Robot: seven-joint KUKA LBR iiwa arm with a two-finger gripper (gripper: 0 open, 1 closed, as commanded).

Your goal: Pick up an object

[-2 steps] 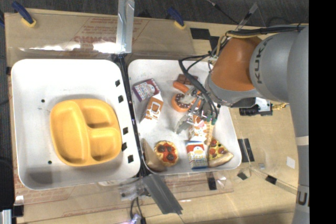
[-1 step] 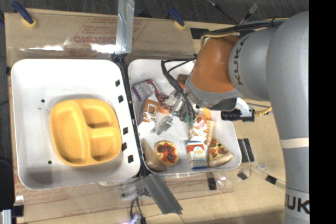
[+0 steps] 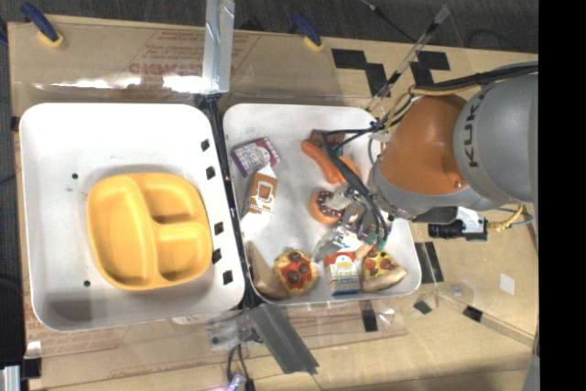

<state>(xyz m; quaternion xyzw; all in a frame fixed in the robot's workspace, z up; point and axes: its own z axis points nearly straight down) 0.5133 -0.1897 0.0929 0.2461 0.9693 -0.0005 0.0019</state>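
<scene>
The right bin (image 3: 291, 122) holds several toy foods: a purple packet (image 3: 254, 155), a small brown-and-white carton (image 3: 263, 193), an orange carrot-like piece (image 3: 322, 160), a round donut-like piece (image 3: 326, 206), a small pizza (image 3: 297, 269), a milk-like carton (image 3: 342, 274) and a pizza slice (image 3: 380, 268). My gripper (image 3: 355, 224) hangs low over the bin's right half, between the donut piece and the cartons. The wrist with its orange band (image 3: 423, 151) covers the bin's right edge. The fingers are tangled with cables in the view.
The left bin (image 3: 46, 142) holds a yellow divided tray (image 3: 151, 229). A tan wedge (image 3: 262, 277) lies by the right bin's front left corner. Cardboard and tape markers surround both bins, with clamps along the back edge.
</scene>
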